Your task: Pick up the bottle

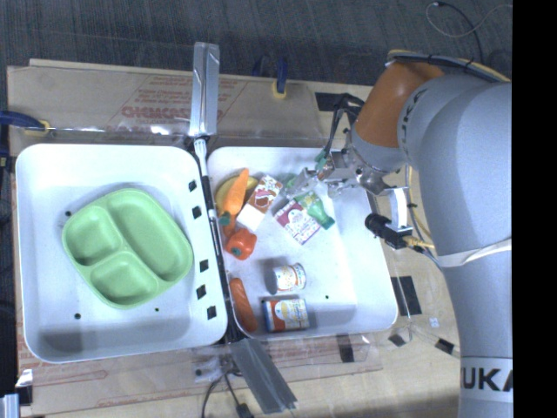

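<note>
One camera is fixed above the bench [104, 94] and looks down at a slant, far enough back to take in both white bins: left bin [43, 233], right bin [365, 268]. The arm [461, 172] enters from the right.

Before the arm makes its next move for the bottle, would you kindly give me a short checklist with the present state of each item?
1. Gripper over the right bin: ok.
2. Fingers open or shut: cannot tell.
3. Bottle identified among the items: cannot tell; a clear shape lies by the gripper.
4. Anything gripped: cannot tell.
5. Green tray apart in the left bin: ok.
</note>
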Tool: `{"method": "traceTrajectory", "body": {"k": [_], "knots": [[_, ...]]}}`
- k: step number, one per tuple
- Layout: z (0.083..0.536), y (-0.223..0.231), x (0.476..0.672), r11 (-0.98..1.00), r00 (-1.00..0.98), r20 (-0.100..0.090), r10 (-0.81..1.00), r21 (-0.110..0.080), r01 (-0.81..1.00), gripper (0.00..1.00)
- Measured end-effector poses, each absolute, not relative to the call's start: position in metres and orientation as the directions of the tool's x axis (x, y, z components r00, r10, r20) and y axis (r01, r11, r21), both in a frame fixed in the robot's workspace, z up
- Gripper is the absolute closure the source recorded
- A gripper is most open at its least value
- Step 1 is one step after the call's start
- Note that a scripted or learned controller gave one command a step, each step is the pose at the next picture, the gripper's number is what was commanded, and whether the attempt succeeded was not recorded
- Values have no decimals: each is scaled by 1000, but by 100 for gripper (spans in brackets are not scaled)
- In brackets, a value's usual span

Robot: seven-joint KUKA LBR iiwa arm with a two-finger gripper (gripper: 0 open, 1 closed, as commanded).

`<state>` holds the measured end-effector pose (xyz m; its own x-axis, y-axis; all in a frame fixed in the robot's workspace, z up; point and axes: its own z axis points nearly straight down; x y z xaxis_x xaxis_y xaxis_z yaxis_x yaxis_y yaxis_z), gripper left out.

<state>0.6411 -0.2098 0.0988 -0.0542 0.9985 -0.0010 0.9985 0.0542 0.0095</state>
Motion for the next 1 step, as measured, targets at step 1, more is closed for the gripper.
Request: {"method": "traceTrajectory", "body": {"k": [1], "knots": [[98, -186, 657, 41, -41, -1, 999, 0, 999, 0]]}}
